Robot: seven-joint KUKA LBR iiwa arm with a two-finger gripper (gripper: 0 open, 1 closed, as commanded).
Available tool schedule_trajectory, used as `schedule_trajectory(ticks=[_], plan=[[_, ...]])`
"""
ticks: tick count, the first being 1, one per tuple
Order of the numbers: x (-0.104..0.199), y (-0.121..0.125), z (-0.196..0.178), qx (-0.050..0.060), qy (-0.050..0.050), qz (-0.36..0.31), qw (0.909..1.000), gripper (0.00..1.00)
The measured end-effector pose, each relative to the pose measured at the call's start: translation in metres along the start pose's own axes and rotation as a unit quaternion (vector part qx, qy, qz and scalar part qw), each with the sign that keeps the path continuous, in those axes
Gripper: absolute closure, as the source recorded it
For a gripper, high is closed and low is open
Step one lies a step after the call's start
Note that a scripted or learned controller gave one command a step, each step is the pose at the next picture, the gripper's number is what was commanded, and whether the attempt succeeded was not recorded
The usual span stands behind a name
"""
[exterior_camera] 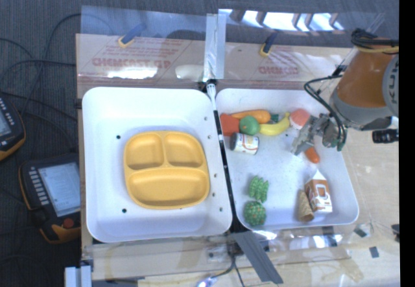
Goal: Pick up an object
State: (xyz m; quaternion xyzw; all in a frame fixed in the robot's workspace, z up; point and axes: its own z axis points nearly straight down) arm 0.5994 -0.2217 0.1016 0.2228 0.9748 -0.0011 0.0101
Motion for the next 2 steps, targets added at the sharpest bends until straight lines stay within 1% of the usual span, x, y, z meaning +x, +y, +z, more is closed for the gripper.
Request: schedule_trajectory(ticks=[1,2], plan=[[-0.021,0.029,-0.092,0.002,0.008,0.067,0.9977,1.0],[0.017,0.065,-0.14,0.003,0.009,0.169,0.9856,1.0]])
